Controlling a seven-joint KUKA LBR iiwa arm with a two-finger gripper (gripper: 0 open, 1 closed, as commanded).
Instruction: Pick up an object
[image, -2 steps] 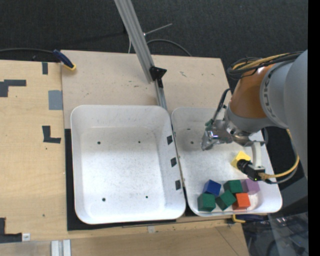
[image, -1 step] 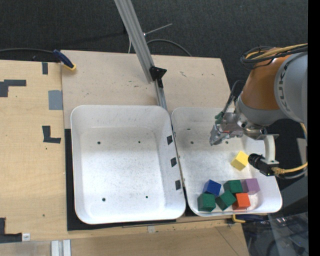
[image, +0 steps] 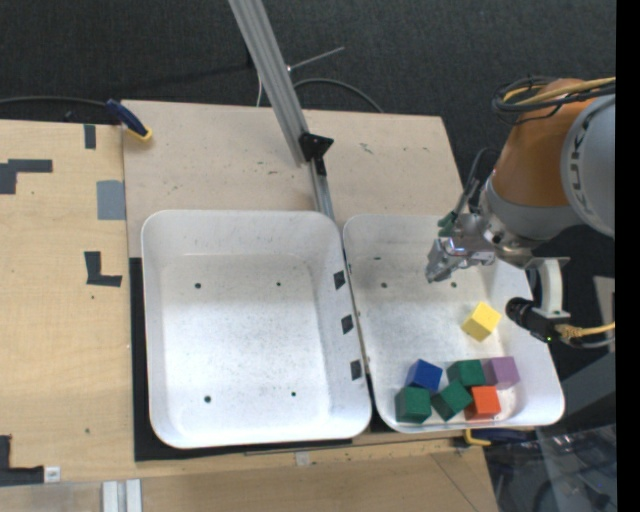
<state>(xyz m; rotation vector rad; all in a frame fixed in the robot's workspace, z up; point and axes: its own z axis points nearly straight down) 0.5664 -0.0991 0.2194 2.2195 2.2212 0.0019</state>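
Two bins: white, shallow, side by side on the bench, meeting along a shared edge in the middle.
Left bin: speckled floor, a few dark dots.
Right bin: holds all the blocks, most of them packed into the near right corner.
Arm: grey with an orange band, reaching in from the right over the far right part of the right bin.
Gripper: above the far half of the right bin, pointing down, nothing seen between the fingers; open or closed cannot tell, tips too small and blurred.
Yellow block: alone on the floor of the right bin, near and to the right of the gripper, apart from it, set off from the cluster.
Blue block: far left of the cluster.
Green blocks: three, one at the near left, one just right of it, one farther back.
Orange block: near side, right of the green ones.
Purple block: far right of the cluster, just behind the orange one.
Metal rail: slanting from the far edge down to the join between the bins.
Bench: pale wood, dark tape marks on the left.
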